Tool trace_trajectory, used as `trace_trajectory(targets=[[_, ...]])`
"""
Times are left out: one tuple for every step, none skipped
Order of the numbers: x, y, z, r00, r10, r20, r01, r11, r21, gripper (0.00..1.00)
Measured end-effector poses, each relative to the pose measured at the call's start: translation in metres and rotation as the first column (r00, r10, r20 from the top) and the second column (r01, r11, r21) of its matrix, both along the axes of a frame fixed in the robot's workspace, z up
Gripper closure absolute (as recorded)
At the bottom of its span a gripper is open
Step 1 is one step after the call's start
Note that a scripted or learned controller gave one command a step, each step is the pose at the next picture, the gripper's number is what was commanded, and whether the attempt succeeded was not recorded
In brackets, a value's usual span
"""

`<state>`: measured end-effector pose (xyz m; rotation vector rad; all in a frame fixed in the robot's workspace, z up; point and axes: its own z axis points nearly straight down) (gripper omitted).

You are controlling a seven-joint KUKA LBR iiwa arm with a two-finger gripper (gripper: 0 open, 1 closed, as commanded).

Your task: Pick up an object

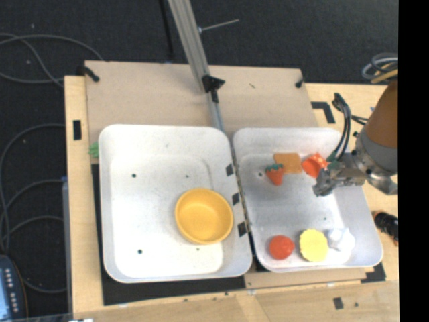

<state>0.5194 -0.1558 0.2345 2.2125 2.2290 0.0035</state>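
tool over right bin, beside orange object, grip state unclear

1. Bowl at 7 o'clock is yellow-orange.
2. Both bins are white with dark specks.
3. Ball is red, disc is yellow, at 5 o'clock.
4. Block is tan.

Single fixed camera, overhead, slanted, covers both white bins.

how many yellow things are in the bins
2: a yellow bowl in the left bin, and a yellow round piece at the right bin's near edge.
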Motion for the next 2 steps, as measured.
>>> trace_trajectory(targets=[[0.004, 0.050, 0.011, 1.000, 0.001, 0.002, -0.001, 1.000, 0.001, 1.00], [0.000, 0.105, 0.002, 1.000, -0.001, -0.002, 0.001, 1.000, 0.000, 1.00]])
